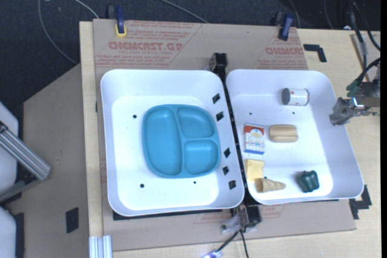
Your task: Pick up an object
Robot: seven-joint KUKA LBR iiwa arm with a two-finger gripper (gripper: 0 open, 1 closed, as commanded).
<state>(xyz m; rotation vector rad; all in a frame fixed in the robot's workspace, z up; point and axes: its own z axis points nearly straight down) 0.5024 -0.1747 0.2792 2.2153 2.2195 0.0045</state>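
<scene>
Still pre-grasp by the looks of it, gripper (pixel 342 110) parked at the right bin's (pixel 338 148) outer edge, finger state impossible to tell, nothing held, probably needs swinging inward and down over the nearby tan bread roll (pixel 283 133).

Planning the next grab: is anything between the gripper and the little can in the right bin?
Nothing visible does. The gripper sits at the right bin's right rim, and the small can lies on its side up and to its left, with bare bin floor between. The tan bread roll lies lower, off that line.
</scene>
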